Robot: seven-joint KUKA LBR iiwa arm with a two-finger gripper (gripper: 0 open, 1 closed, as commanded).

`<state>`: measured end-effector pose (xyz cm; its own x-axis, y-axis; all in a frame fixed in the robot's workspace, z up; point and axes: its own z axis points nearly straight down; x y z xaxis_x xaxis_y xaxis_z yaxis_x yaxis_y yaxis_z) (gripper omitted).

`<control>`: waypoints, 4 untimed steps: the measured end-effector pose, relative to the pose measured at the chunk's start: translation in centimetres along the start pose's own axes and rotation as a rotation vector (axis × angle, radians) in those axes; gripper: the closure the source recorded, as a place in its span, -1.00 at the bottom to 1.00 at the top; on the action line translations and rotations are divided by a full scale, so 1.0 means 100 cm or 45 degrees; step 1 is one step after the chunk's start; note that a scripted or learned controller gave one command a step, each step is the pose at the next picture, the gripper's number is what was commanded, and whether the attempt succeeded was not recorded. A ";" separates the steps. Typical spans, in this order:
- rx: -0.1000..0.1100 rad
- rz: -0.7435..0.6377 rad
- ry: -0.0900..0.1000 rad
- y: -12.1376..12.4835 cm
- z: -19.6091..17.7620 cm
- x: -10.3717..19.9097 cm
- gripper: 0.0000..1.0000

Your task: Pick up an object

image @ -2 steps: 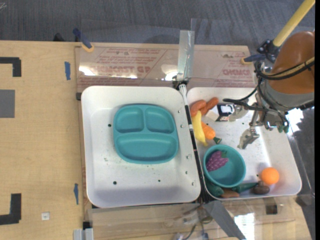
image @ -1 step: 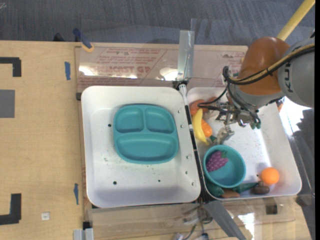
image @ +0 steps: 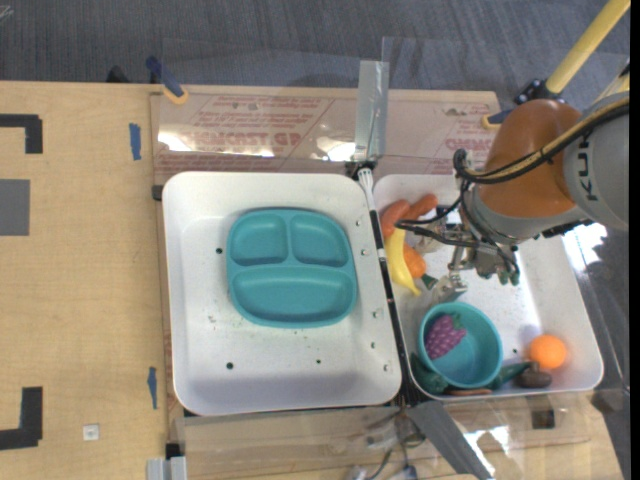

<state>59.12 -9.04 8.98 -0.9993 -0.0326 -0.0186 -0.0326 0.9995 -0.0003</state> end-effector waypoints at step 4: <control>0.000 0.391 0.029 -0.073 0.000 -0.026 -1.00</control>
